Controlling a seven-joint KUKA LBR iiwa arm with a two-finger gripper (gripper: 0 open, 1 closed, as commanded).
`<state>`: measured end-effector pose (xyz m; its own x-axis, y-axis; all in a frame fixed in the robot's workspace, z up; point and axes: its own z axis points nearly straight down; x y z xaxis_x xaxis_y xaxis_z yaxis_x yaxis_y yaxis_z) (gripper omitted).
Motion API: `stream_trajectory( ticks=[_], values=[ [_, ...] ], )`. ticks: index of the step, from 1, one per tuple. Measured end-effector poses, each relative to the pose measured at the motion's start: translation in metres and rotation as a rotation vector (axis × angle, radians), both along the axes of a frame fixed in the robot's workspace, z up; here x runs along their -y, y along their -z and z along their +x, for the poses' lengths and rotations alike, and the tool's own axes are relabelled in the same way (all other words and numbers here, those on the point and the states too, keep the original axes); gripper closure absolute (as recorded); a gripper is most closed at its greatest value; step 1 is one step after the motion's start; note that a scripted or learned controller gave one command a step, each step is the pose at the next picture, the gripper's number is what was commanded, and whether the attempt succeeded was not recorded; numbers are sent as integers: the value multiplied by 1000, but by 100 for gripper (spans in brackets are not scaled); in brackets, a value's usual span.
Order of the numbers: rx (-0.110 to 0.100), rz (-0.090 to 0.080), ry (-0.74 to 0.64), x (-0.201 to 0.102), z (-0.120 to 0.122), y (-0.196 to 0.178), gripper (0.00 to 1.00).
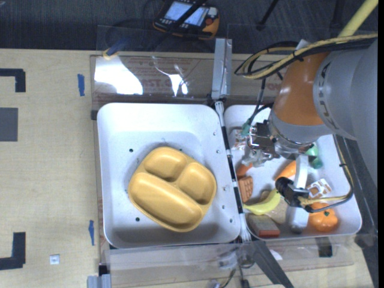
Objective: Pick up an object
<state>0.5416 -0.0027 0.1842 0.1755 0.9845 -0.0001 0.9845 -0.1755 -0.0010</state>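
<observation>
Camera view: pickable clutter sits in the right bin (354, 218), lower right of frame — banana (264, 204) near bottom centre of that bin, orange fruit (324, 219) at its lower right, red-brown block (246, 188) against the left wall. Gripper (259, 144) hangs over the bin's upper left, above the block; can't tell if the claw is released or clenched, nothing seen between its tips. Left bin (114, 131) carries a yellow three-compartment tray (173, 186). Judgement: best to drop straight down on one isolated item, clear of the divider wall, and close fully before lifting.
</observation>
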Motion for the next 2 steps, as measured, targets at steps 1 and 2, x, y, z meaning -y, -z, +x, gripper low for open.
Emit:
stream_trajectory(
  ticks=[1,2],
  values=[
    [1,-2,-2,-1,1,-9,100],
    [-4,2,-140,13,-50,-23,100]
  ],
)
